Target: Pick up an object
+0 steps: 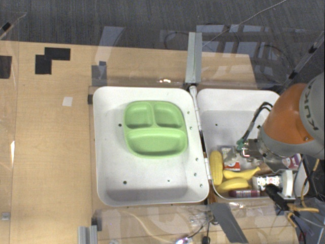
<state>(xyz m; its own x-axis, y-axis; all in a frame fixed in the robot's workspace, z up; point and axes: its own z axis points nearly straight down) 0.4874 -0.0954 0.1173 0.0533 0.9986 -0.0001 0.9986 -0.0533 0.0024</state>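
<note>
Wooden bench, white bins; gripper, grip can't tell, over yellow plastic banana; crowded pile w/ corn could foul pick.

A robotics lab: a wooden tabletop with two white bins, clear guard panels, loose cables, grey carpet.

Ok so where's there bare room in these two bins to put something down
In the left bin, a bare white margin rings the green divided plate, widest along its near edge. In the right bin, the far half is free. Its near end is crowded: corn cob, banana and small packages sit under the arm.
</note>
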